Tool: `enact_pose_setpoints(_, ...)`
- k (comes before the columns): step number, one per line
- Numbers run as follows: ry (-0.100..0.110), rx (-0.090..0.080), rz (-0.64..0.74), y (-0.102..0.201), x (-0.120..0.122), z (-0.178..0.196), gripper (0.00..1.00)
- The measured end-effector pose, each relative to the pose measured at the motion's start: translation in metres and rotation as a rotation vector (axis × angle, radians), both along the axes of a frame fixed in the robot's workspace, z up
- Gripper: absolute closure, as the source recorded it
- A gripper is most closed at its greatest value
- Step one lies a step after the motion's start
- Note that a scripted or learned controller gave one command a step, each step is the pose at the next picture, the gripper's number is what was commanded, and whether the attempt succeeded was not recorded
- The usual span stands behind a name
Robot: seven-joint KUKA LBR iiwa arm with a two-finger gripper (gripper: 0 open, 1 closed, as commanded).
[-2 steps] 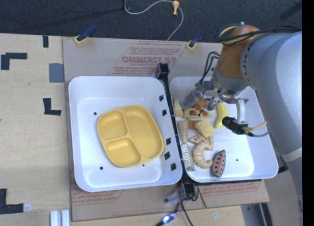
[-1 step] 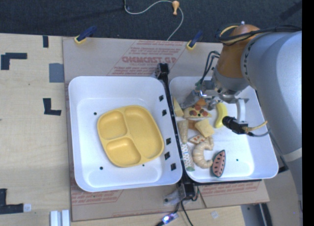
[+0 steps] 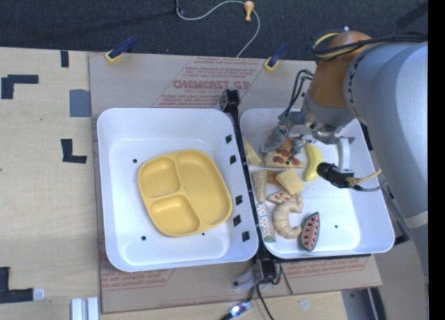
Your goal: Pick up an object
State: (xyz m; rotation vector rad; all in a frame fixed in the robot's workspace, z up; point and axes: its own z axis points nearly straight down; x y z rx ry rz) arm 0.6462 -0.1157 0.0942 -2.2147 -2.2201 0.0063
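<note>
**Tool low over the food heap in the right bin**

The things to pick from lie in the right bin [image 3: 368, 232], crowded against its left wall: a banana [image 3: 312, 161], a pale yellow wedge [image 3: 290, 181], a curled shrimp-like piece [image 3: 285, 220], a watermelon slice [image 3: 309, 232] nearer the front, and a flat piece with red spots [image 3: 284, 152] at the back. They overlap and touch one another, so a clean hold on any single item looks hard to get; the watermelon slice, lying a little apart, seems the easiest.

The tool [image 3: 286, 139] sits low over the back of this heap, just above the spotted piece and beside the banana. Whether it is wide, narrow or holding anything I cannot tell; the mechanism and cables hide that part.

The arm [image 3: 389, 96] comes in from the right, its orange band [image 3: 330, 75] above the wrist, the wrist pointing steeply down into the bin.

The left bin [image 3: 118, 145] holds a yellow divided tray [image 3: 184, 191]. Both bins rest on the counter [image 3: 42, 193].
</note>
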Motion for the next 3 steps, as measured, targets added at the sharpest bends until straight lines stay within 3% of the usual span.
enact_pose_setpoints(2,-0.011,-0.002,0.000,-0.011,0.016,0.103,1.00)
enact_pose_setpoints(3,-0.009,-0.001,-0.001,-0.010,0.016,0.132,1.00)
